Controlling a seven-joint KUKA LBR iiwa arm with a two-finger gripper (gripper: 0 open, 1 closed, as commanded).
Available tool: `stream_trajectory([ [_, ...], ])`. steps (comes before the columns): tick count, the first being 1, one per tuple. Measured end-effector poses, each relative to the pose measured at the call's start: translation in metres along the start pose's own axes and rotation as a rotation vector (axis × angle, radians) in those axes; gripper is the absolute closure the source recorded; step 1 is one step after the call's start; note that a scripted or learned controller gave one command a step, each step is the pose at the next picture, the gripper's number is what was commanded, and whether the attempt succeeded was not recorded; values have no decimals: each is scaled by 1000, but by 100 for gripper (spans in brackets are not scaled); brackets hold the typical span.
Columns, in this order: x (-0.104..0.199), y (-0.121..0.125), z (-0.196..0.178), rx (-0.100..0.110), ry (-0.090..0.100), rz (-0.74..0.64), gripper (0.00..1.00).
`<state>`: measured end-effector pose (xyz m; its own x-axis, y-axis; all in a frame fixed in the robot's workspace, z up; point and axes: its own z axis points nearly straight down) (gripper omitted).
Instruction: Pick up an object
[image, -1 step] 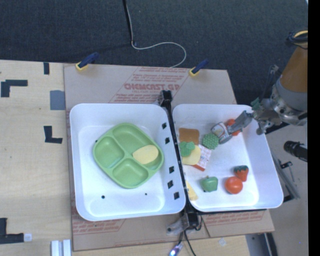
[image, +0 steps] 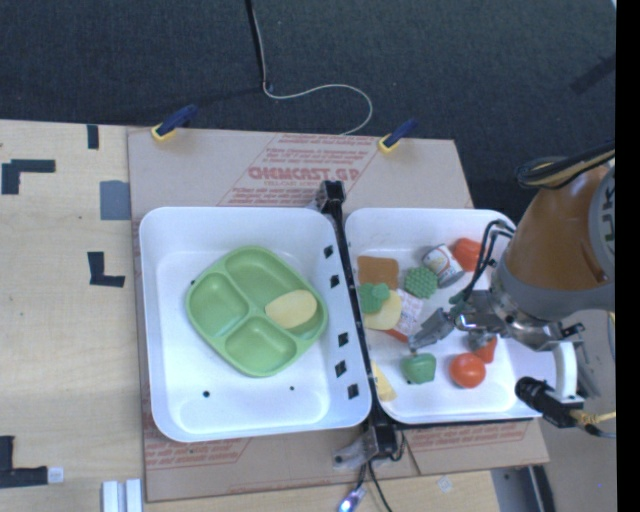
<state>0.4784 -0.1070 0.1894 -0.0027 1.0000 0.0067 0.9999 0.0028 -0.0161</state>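
The right bin (image: 497, 400) holds several toy foods. Among them are a brown square (image: 378, 270), a green leafy piece (image: 373, 297), a yellow piece (image: 386, 314), a green textured piece (image: 420, 282), a small can (image: 437, 262) and an orange-red piece (image: 466, 250). A green pepper-like piece (image: 419, 368) and a red tomato (image: 467, 371) lie near the bin's front. My gripper (image: 428, 337) reaches in from the right and hangs just above the green pepper-like piece, left of the tomato. I see nothing held in it.
The left bin (image: 165, 300) carries a green divided tray (image: 232, 320) with a yellow piece (image: 292, 309) in one compartment. A black divider (image: 345, 300) runs between the bins. The arm's orange band (image: 560, 240) looms over the right bin's right side. A cable (image: 310, 92) lies beyond the bins.
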Motion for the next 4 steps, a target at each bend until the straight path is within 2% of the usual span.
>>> stream_trajectory([
  [1,64,5,-30,-16,-5,-6,0],
  [2,60,4,-38,-12,-7,0,100],
  [3,174,52,-95,-21,-3,-9,100],
  [4,154,0,-253,-27,-4,2,100],
])
